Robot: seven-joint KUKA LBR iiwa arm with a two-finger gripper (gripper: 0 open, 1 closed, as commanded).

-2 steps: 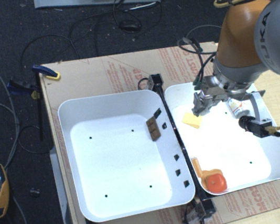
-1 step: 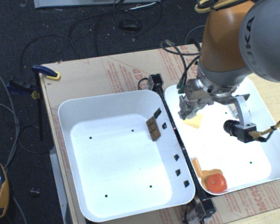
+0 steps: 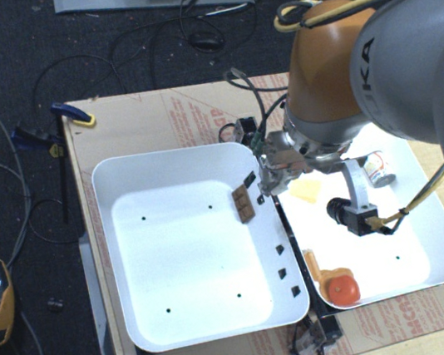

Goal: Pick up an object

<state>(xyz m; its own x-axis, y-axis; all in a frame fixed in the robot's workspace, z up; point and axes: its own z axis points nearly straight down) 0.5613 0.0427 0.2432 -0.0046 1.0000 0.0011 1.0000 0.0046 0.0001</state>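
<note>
Pincer [image 3: 270, 174] first: it hangs low beneath the wrist, right above the seam where the two bins meet, and from this slant you cannot tell whether it is released or clenched; you can see nothing held in it

Closest to it is a small brown block [image 3: 243, 204], lying in the left bin [image 3: 184, 254] just beside that bin's right wall. You would judge it light, stiff and flat, so it should neither crush nor sag. Take it across its narrow width, but mind the wall on one side, which leaves little room there

On the other side of the seam, in the right bin [image 3: 410, 242], a pale yellow wedge [image 3: 309, 191] lies near the pincer. It looks light and perhaps soft, so take it across its thick part and expect some give

Farther out in that bin, a small white canister [image 3: 377, 168] lies near the far wall, and a red ball [image 3: 342, 289] touches an orange stick [image 3: 312, 264] at the near corner; the ball is likely to roll away

Both bins rest on the tan worktop [image 3: 153, 121]
</note>
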